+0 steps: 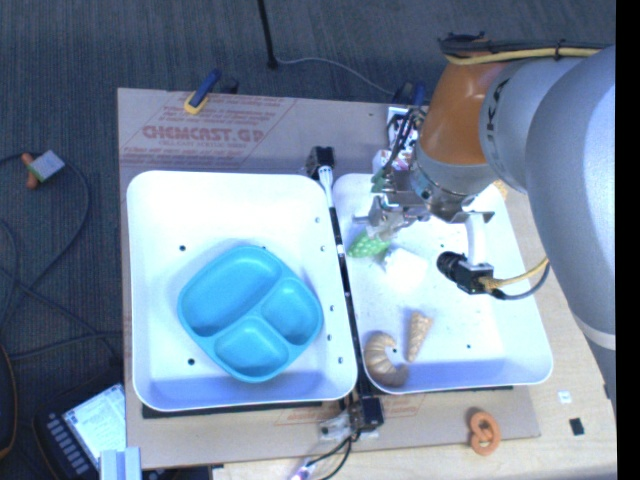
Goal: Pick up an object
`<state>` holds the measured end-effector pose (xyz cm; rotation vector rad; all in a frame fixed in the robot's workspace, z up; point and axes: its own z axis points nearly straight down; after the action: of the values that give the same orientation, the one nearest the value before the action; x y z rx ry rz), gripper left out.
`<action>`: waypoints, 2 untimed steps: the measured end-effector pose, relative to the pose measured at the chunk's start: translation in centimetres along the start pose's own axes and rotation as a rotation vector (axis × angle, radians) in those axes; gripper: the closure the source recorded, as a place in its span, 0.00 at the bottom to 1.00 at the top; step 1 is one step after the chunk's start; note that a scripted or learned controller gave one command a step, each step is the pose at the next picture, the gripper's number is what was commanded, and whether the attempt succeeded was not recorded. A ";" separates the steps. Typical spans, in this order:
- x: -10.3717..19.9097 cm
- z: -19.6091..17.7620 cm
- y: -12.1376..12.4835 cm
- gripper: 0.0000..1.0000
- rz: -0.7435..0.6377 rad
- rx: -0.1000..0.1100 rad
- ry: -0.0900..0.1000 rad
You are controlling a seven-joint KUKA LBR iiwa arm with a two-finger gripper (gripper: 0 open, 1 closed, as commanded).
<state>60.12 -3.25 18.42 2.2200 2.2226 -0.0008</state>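
Green object [368, 247] lies in the right bin [520, 298], at its left wall, gripper [385, 215] just above it. Can't tell the gripper's state; the wrist blocks it. Risk: object sits tight to the wall, so a descent could clip the rim or nudge it away. Object's shape is blurry, partly covered. Cone [416, 332] and shell [384, 358] lie near the front edge.

Blue tray [250, 313], white bins [160, 208], green obj [366, 247], orange-banded grey arm [500, 108]
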 end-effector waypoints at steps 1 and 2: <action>4.0 0.0 -8.4 1.00 0.001 0.002 0.000; -2.3 0.0 -11.8 1.00 0.003 0.002 -0.001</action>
<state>48.32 -5.57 18.41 2.2241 2.2194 -0.0036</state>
